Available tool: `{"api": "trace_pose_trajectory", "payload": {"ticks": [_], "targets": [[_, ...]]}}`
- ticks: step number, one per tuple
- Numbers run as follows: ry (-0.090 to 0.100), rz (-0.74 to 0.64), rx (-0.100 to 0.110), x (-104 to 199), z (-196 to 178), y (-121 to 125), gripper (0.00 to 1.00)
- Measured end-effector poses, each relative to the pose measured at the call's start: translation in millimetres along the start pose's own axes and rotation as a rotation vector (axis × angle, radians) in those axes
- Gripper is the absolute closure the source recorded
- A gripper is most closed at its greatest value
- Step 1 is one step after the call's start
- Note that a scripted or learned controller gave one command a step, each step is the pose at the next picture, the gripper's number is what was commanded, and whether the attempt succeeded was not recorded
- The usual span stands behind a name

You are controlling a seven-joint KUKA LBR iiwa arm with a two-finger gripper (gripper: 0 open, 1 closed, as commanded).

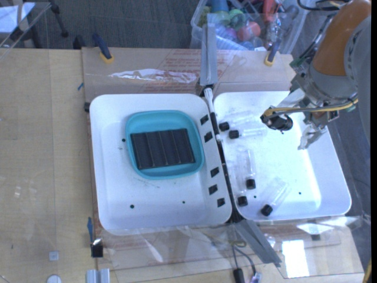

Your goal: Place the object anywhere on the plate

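In the camera view, left half: a shallow white rectangular left bin holds a teal, rounded-square plastic plate; on the plate lies a dark, ribbed rectangular insert, covering most of its floor; a row of small black clips runs down the bin's right rim, beside the divide between the two bins.

In the same view, right half: a shallow white right bin holds several clear plastic vials with black caps, lying on their sides and scattered over its left and lower parts; one lies near the upper left, one near the middle, one tilted near the lower edge; all rest on the bin floor, well apart from the plate and on the far side of the divide.

At the upper right: the grey arm with its orange band reaches in over the right bin; the two-finger gripper hangs above the bin's upper right part, apart from the vials; whether it is released or clenched cannot be told, and no vial is seen within it.

Behind the bins: a clear tub of mixed coloured items stands at the bench's far edge.
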State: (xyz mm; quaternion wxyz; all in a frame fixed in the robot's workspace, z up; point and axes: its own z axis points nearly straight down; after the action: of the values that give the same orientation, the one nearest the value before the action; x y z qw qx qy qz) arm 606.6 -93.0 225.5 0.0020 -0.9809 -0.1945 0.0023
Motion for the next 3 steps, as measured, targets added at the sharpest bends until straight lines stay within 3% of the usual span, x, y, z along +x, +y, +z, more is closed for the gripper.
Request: {"api": "trace_pose_trajectory", "payload": {"ticks": [1, 3], "targets": [[0.002, -0.088, -0.004, 19, -16, 80, 0.00], [0.003, 0.111, -0.005, -3, -54, 139, 0.00]]}}
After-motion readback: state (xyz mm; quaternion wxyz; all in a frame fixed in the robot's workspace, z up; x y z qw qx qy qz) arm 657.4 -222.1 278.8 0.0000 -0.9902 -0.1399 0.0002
